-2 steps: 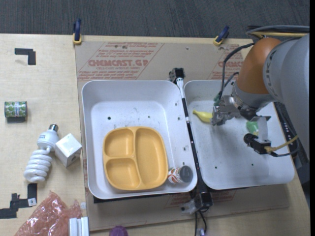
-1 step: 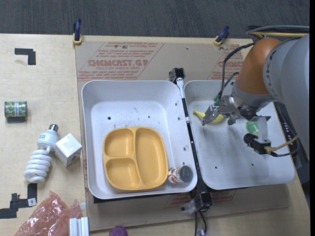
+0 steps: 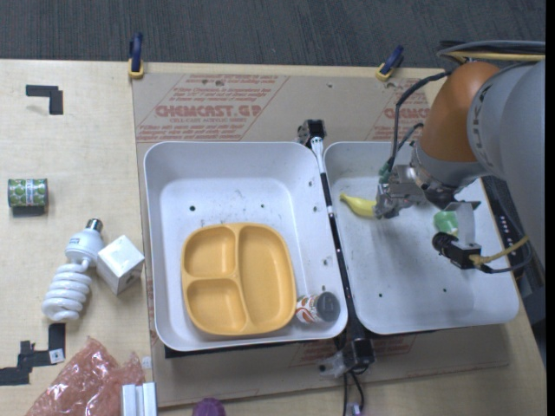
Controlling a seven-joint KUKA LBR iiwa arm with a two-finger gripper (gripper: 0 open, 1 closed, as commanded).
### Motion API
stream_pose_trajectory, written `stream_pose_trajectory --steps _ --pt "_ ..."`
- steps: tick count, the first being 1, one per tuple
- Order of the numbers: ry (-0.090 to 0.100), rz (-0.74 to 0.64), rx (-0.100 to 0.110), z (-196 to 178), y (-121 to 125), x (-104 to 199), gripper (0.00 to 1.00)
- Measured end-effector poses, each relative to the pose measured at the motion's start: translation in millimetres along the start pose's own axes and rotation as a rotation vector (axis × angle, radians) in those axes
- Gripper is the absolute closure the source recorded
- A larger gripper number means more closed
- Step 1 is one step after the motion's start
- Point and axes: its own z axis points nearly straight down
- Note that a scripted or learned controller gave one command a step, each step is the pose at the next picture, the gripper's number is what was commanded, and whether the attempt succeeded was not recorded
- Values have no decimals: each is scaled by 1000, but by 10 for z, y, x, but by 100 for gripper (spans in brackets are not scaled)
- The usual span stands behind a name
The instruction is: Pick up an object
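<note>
Reaching, camera view: grey arm with orange band enters from the frame's right, wrist low over the right shallow white bin [image 3: 451,306].
Gripper: two-finger gripper [image 3: 388,203] sits centre-right, close above the bin floor; how wide it stands, and whether it has hold of anything, I cannot tell.
Task's thing: small yellow banana-shaped toy [image 3: 356,204] lies on the floor of the right bin near its upper left corner, just beside the gripper, on its left.
Other contents: green object [image 3: 446,223] right of the wrist, partly hidden.
Left bin: left white bin [image 3: 165,232] holds a yellow three-compartment plastic tray [image 3: 238,277] and a small round jar [image 3: 317,307] at the lower right corner.
Step, as judged: approach to the grasp, lift not yet done.
Next move: calls for centring over the toy, then closing and rising straight.
Edges: divider wall between bins is near the toy's left; little room there.
Open room: bare floor toward the lower part of the right bin.
</note>
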Motion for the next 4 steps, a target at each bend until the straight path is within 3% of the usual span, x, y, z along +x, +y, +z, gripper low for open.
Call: stream_pose_trajectory --steps 1,2,3,4 --pt "0 0 0 0 0 1 0" --pt "4 6 3 199 -507 10 0" --pt "3 8 0 100 -499 -2 100" --pt "3 8 0 100 -499 -3 0"
